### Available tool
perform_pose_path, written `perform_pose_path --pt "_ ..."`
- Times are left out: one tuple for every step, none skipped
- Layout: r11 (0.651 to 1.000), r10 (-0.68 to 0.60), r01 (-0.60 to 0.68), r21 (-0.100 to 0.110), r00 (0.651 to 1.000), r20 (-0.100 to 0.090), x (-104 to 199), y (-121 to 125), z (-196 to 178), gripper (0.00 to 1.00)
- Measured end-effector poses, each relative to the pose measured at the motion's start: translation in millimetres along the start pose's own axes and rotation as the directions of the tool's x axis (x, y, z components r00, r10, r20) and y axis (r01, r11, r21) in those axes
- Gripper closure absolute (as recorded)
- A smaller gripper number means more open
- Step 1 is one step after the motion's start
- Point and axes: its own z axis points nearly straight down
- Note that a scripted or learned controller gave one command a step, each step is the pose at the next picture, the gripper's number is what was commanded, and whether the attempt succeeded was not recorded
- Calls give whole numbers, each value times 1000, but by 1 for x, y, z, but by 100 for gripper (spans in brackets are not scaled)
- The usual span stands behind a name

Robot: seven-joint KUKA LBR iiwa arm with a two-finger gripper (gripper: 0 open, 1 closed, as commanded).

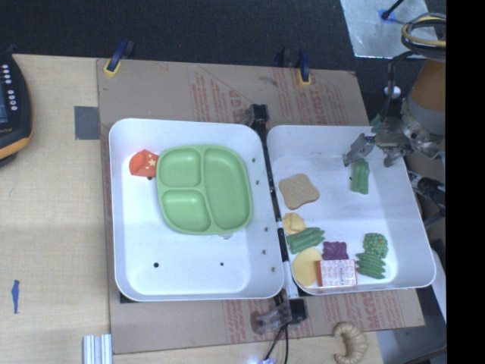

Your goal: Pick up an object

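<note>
My gripper [375,155] hangs over the far right part of the right bin [402,203], its two grey fingers spread apart and open. A dark green pickle-like piece [359,177] lies on the bin floor just in front of the left finger [355,153], not between the fingers. Further forward in the same bin are a bread slice [298,191], a green bean pod [305,239], a purple piece [335,249], a pink-and-white box [338,273], a broccoli floret [374,243] and a yellow disc [303,265].
The left bin [182,271] holds a green divided plate [204,188] and a red piece [143,163] at its far left. A black device [11,112] sits at the bench's left edge. A tan curled item [350,342] lies in front of the bins.
</note>
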Motion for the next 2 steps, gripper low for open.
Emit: perform_pose_path --pt "1000 -4 4 6 1000 -1 -21 17 73 0" --pt "1000 -5 5 4 1000 -1 -21 17 59 100"
